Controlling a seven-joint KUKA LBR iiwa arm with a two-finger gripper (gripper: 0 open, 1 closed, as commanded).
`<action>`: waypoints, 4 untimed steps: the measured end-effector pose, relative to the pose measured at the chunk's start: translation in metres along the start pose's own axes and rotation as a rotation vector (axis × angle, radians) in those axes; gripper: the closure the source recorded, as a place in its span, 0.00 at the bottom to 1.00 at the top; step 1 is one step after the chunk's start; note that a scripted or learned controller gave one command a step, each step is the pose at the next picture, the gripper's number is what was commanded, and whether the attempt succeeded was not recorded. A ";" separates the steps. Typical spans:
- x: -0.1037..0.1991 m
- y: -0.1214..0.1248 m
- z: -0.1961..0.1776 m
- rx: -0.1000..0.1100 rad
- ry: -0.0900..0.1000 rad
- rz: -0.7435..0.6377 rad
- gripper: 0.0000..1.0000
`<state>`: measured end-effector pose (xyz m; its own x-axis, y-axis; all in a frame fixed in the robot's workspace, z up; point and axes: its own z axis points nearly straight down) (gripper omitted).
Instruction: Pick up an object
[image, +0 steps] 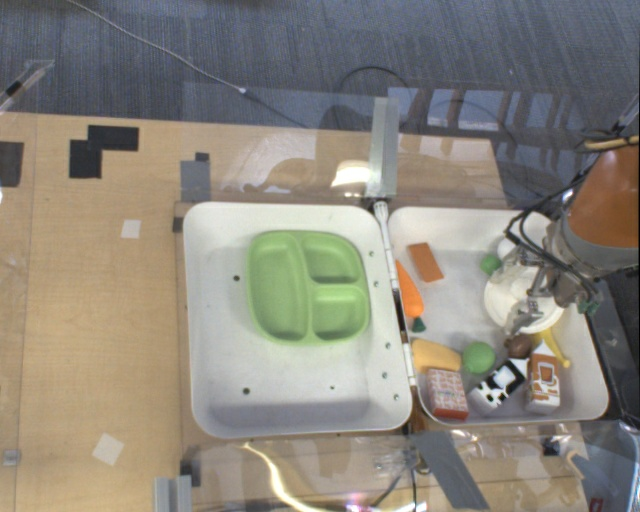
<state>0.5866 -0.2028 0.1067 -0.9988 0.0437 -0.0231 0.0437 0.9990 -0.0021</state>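
The gripper, its opening impossible to judge from above, hangs at the right bin's three o'clock over a white plate, so closing there risks scraping plate (or nudging the brown lump at five o'clock) rather than lifting anything.

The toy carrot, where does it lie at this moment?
The toy carrot lies in the right bin, along its left wall beside the divider, just left of the orange block and above the yellow wedge.

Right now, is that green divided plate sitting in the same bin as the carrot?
No, the green divided plate lies in the left bin; the carrot is in the right bin.
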 end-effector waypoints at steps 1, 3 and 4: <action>-0.029 0.094 0.007 -0.004 -0.016 0.168 0.00; -0.048 0.033 0.011 -0.003 -0.005 0.181 0.00; -0.026 0.110 0.018 0.000 0.010 0.451 0.00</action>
<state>0.6176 -0.0944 0.0895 -0.8802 0.4745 -0.0115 0.4745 0.8802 0.0063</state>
